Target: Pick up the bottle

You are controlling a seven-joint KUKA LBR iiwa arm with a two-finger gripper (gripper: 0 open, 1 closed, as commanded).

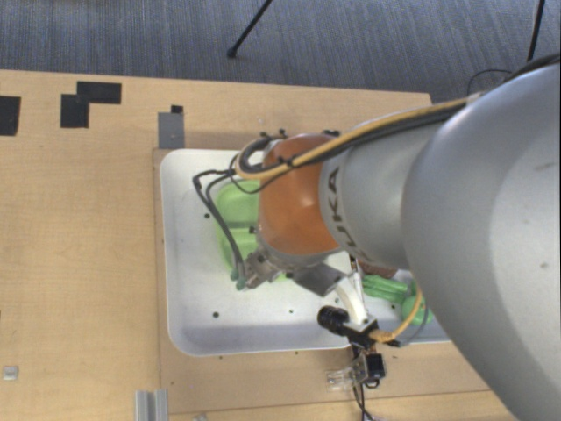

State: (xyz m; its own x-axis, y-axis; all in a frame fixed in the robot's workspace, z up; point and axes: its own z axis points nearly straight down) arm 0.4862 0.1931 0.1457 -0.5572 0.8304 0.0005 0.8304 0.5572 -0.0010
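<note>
My arm (421, 235) hides whatever I hover over in the white bin (188, 261), so a light, slippery bottle wants a mid-body hold, I judge.

Light wooden bench (79, 261) carries a shallow white bin (188, 323) set directly on its surface. Black rectangular markings (88, 102) lie on the bench top near its far-left edge.

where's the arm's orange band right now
In the camera view the orange band sits over the white bin, toward its upper right, covering part of a light green object.
</note>
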